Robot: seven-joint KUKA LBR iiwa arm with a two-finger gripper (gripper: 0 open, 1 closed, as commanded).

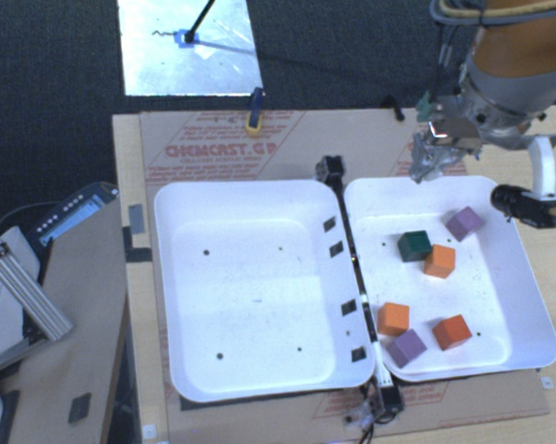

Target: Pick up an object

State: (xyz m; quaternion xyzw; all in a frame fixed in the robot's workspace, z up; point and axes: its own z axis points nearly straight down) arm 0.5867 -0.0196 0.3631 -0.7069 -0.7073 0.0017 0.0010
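The right bin (518,277) holds several small blocks. A dark green cube (414,246) sits beside an orange cube (440,261), and a purple cube (464,222) lies toward the bin's far right. Near the front lie an orange block (393,318), a purple block (406,346) and a red-orange block (452,331). My gripper (429,165) hangs above the far rim of the right bin, up and behind the green cube, with nothing visibly in it.
The left bin (182,269) sits next to the right one, joined by a black divider with clips (348,259). A metal sheet (189,42) lies at the back. A black fitting (526,206) sticks in at the right bin's right edge.
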